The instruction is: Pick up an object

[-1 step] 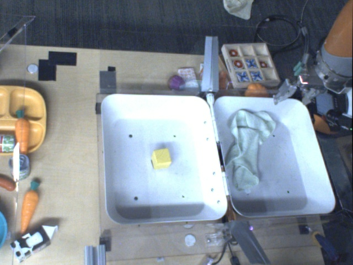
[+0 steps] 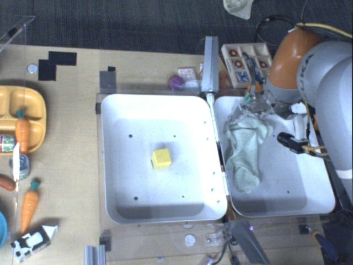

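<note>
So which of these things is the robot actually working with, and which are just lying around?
In the job:
- pale green crumpled cloth, right white bin
- small yellow cube, left white bin

Lying about:
- orange toy carrots
- yellow divided tray
- purple ball

Bright, even overhead light; glare on white bins (image 2: 127, 106); soft shadows, slight blur.

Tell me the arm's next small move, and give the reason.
Probably a short lift straight up to test the grasp. The claw sits at the top end of the pale cloth in the right bin, and the cloth looks bunched there; whether it is truly caught cannot be seen.
</note>
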`<state>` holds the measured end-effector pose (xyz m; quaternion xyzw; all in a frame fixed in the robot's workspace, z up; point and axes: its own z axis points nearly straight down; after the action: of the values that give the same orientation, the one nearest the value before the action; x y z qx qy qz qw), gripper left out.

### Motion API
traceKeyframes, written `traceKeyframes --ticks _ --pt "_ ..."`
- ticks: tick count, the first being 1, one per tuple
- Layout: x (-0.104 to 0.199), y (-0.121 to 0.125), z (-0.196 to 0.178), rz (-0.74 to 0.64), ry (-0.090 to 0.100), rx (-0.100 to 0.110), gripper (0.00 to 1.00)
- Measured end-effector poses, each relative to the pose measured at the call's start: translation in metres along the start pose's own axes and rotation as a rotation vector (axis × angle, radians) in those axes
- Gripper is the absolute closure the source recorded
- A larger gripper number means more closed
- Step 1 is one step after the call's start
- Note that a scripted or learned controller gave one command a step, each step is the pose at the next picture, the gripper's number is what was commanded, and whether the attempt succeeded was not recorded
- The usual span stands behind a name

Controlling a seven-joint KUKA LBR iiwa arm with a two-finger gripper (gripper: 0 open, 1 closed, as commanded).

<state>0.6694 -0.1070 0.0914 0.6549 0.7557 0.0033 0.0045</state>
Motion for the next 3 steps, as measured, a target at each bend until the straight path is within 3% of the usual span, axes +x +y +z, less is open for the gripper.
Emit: traceKeyframes --ticks 1,2,3 --pt "0.0 -0.049 0.0 -0.025 -0.002 -0.004 0.0" --pt "0.018 0.003 0.002 -0.148 0.0 0.011 0.0" --pt "0.001 -0.042 0.002 -0.179 0.0 0.001 0.0"
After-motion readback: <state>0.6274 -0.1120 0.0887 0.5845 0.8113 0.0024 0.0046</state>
